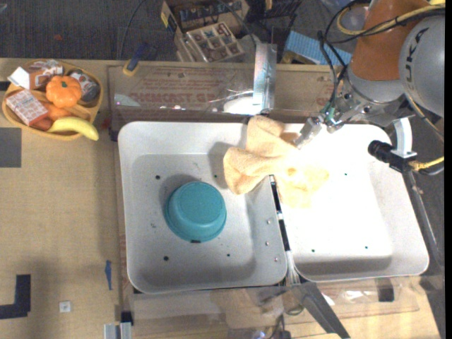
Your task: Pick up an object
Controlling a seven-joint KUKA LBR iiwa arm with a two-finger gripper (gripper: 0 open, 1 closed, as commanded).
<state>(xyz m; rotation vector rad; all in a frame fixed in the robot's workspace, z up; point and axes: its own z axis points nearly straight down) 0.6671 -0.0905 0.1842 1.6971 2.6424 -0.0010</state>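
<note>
Upside-down teal bowl [196, 211] sits in the left bin [134, 189], below-left of the yellow cloth [251, 157]. That cloth straddles the divider into the right bin [395, 224], its top corner pinched by the gripper [305, 134] (fingers blurred).

My arm's band [385, 30] looks glossy orange, its shell [431, 55] smooth grey. The towel [254, 157] is soft, nubby yellow cloth. The bowl [196, 210] seems matt teal plastic. Both bins [141, 154] look smooth white plastic.
</note>
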